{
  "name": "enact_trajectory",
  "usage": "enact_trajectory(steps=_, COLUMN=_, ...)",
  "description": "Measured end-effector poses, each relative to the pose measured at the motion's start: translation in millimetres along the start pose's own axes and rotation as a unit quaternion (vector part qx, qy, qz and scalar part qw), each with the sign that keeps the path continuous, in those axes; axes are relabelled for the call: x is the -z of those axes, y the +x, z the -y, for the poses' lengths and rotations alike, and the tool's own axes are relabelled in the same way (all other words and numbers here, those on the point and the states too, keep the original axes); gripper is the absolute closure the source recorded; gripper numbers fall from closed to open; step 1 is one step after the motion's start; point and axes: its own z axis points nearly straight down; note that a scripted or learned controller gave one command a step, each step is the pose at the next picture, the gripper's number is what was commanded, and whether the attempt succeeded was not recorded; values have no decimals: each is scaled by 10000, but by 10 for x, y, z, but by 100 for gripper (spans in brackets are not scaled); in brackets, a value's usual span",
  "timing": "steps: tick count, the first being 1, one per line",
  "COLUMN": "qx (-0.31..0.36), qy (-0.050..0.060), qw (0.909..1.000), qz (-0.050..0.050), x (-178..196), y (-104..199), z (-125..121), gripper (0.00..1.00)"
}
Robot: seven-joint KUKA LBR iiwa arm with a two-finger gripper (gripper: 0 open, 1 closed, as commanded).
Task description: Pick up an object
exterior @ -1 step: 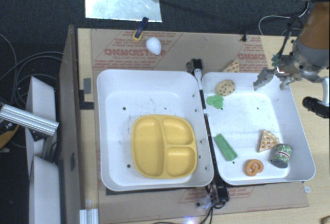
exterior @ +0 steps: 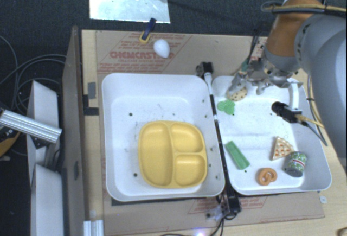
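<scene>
One yellow tray (exterior: 172, 153); one pretzel (exterior: 266, 176); claw (exterior: 238, 90) grips one speckled piece (exterior: 237, 93).

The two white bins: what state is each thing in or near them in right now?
yellow divided plate: flat in the left bin, compartments bare
green block: lying flat, right bin
pizza slice toy: lying flat
pretzel: lying flat
small can: on its side
end effector: low over the right bin's far corner
</scene>
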Motion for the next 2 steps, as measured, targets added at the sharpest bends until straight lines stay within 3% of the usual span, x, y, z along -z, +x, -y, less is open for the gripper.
enact_trajectory(steps=1, qx=-24, qy=-6, qw=10000, qz=6, x=-483, y=119, z=13, gripper=0)
enact_trajectory(steps=2, qx=-14, qy=-25, qw=10000, qz=6, x=-341, y=115, z=-4, gripper=100)
